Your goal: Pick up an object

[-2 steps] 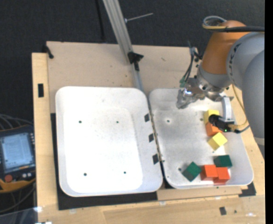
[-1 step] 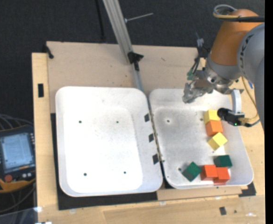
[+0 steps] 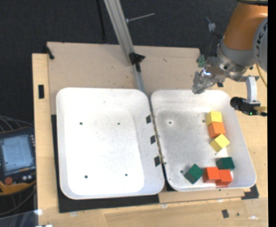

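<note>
While nothing is grasped yet, blocks sit free.
arm: gripper [image 3: 203, 85] over right bin [image 3: 176, 136] rim, 12 o'clock, likely pre-approach
jaws: blurred, cannot tell
targets: yellow block [image 3: 216, 117], orange block [image 3: 217, 128] at 3 o'clock; green block [image 3: 193, 173] at 6
left bin [image 3: 100, 141]: bare

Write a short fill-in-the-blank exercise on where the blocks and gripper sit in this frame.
1. All the small coloured blocks lie in the ____ shallow white bin.
2. The upper yellow block touches an ____ block just below it.
3. The gripper is near that bin's ____ rim.
4. Green blocks number ____.

Missing words: right; orange; far; two
</note>
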You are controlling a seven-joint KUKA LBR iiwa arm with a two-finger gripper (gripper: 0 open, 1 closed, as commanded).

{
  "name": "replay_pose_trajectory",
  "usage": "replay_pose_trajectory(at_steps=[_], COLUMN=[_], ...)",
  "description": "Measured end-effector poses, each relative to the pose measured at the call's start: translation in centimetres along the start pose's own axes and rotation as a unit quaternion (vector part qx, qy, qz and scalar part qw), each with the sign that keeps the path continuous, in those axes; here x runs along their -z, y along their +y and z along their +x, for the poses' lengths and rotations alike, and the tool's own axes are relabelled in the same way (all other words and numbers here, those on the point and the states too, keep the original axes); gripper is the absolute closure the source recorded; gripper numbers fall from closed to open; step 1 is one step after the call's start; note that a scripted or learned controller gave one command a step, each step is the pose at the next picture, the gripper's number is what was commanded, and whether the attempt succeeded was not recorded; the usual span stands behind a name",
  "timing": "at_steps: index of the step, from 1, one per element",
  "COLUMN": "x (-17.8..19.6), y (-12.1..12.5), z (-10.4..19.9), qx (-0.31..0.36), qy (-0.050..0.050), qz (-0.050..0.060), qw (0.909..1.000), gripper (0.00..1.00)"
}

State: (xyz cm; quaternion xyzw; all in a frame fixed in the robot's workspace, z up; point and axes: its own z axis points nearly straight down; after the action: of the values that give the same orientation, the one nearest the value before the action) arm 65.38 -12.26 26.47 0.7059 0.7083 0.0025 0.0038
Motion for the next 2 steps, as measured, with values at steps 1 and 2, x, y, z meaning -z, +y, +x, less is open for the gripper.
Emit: replay_pose_trajectory(at_steps=[1, 2], x=[2.6, 2.8], y=[0.1, 0.1], z=[-0.1, 5.4], qx=[0.001, 0.002], qy=[0.0, 0.001], qz=[0.002, 0.004], qw=[1.0, 1.0], gripper=[1.0, 1.0])
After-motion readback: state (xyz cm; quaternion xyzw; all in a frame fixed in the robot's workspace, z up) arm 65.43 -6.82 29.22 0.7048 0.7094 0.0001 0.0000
